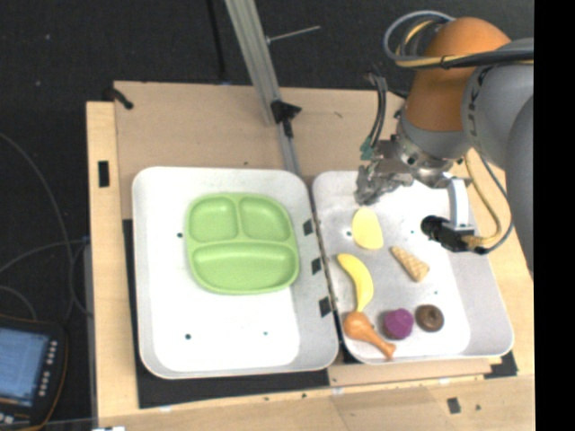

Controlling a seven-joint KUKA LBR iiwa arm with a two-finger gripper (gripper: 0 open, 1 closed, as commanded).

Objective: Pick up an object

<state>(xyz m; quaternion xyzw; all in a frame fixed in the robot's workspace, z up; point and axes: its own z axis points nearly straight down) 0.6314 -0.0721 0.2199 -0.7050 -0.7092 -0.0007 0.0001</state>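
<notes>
My gripper (370, 189) hangs over the far left part of the right bin (476, 317), just above a pale yellow lemon-shaped piece (367, 229). Nothing shows between its fingers. Below the lemon piece lies a yellow banana (357, 279). To the right of the banana rests a tan cone (410, 263). Near the bin's front edge sit an orange drumstick-shaped piece (367, 331), a purple lump (397, 323) and a brown doughnut (430, 318).
The left bin (162, 330) holds a green divided plate (242, 243). A metal pole (258, 61) slants down from the top to the gap between the bins. A black fitting (445, 231) on the arm hangs over the right bin's far right.
</notes>
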